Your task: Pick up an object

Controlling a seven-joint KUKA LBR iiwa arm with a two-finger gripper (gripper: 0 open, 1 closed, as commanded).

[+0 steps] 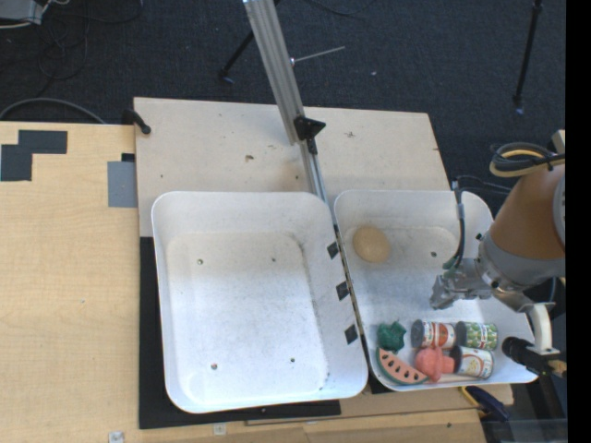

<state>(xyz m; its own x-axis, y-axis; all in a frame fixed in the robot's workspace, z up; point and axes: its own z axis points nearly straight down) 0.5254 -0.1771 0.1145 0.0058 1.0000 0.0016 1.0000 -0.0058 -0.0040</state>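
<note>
The gripper point(450, 291) (grip state impossible to tell) hangs just above the cans point(454, 334); descending there, it may strike their rounded sides and roll them.

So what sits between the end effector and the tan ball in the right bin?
Nothing: in the camera view, the stretch of right bin floor between the end effector and the tan ball is bare white.

view: single fixed cam above bench point(231, 146), looking down at a slant
facing: toward far floor, near bench edge at frame bottom
range: mid-distance, left bin point(185, 247) and right bin point(416, 215) both fully in frame
arm point(531, 220): enters from right edge
mast point(282, 72): slanted aluminium rail, rises behind the bins
</note>
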